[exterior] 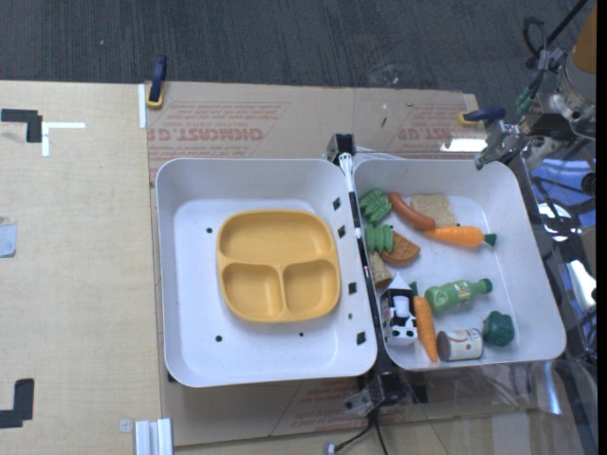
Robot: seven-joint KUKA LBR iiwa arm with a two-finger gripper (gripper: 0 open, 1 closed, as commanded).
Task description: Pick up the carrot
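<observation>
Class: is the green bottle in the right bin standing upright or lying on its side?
Lying on its side: the green bottle shows its full length across the right bin floor.

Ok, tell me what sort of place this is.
Probably a robot-manipulation lab bench: two white bins clamped on cardboard, toy food such as a carrot, a yellow divided plate, and robot hardware at the right.

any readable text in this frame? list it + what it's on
Red print on the cardboard sheet under the bins: upside down and mirrored, too blurred to read.
Red print on the cardboard behind the right bin: too blurred to read.
Labels on the green bottle and small can: too small to read.
</observation>
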